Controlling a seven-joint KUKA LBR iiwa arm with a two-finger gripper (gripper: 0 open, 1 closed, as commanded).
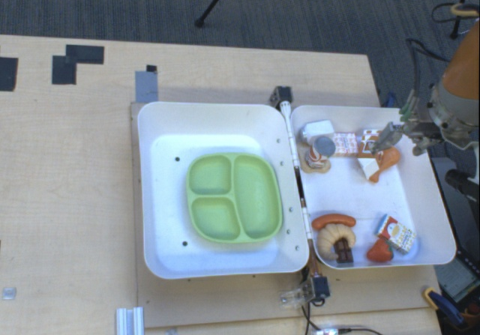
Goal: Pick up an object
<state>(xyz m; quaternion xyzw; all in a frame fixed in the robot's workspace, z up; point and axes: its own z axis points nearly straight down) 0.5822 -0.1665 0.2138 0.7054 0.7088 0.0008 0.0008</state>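
Judging by its look, the orange carrot-shaped toy in the upper right of the right bin is taken to be light, stiff and somewhat slick; its thicker middle would be best gripped. The gripper is seen just above it at the bin's upper right edge; whether anything is held cannot be told. A white wedge lies touching the toy, and a striped packet sits just to its left, so crowding is likely.
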